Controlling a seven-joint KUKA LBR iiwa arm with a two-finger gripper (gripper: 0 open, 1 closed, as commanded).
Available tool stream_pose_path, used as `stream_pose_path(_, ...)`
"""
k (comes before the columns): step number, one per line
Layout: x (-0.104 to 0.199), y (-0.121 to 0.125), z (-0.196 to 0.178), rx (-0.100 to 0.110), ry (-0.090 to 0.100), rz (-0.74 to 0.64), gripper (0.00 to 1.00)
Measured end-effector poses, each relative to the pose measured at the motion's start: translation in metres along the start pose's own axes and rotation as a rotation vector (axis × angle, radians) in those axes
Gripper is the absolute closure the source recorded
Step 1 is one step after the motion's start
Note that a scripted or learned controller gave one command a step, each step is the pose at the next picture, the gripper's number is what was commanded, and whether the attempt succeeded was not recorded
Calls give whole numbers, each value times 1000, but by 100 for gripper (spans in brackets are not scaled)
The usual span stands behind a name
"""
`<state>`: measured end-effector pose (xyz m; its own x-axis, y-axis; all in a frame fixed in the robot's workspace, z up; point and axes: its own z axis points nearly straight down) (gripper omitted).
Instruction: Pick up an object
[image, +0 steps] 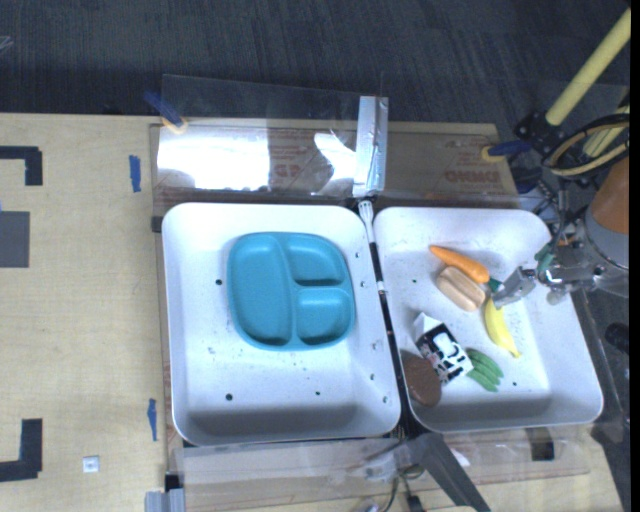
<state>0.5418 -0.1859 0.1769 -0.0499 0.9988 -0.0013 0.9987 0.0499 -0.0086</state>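
Robot lab, taped bench (70, 300), white bins (190, 240)

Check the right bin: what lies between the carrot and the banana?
In the camera view, the tan hot-dog bun lies between the carrot and the banana, with the claw just beside that stretch.

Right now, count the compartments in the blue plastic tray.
3. The blue plastic divided tray in the left white bin has one long compartment at left and two smaller ones stacked at right.
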Motion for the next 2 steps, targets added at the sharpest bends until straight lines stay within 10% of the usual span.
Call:
stream_pose_path(1, -14, 2, 90, -15, -2, -198, 0)
stream_pose_path(2, -15, 3, 78, -21, -3, -195, 100)
